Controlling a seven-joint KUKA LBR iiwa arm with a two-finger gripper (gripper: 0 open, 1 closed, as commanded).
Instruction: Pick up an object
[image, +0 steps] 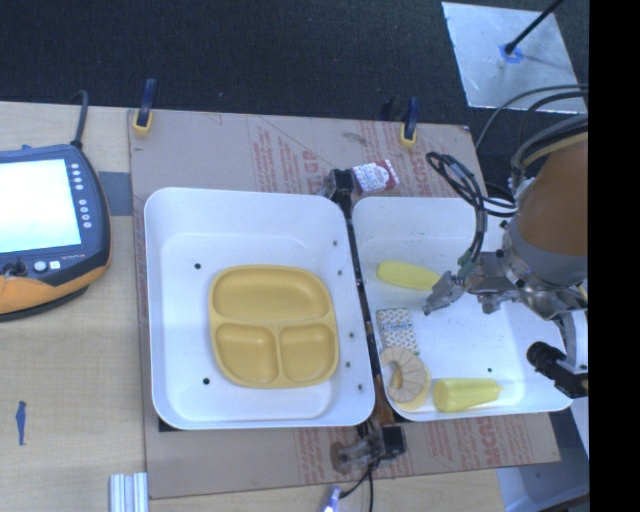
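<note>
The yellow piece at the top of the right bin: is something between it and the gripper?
Nothing visible lies between them. The gripper hangs just right of and below the yellow piece, with bare floor of the right bin between them.

Open floor (470, 340) between 2 yellow pieces (407, 275)

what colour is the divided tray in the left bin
Pale yellow. The divided tray shows plainly in the camera view, lying in the left bin.
</note>
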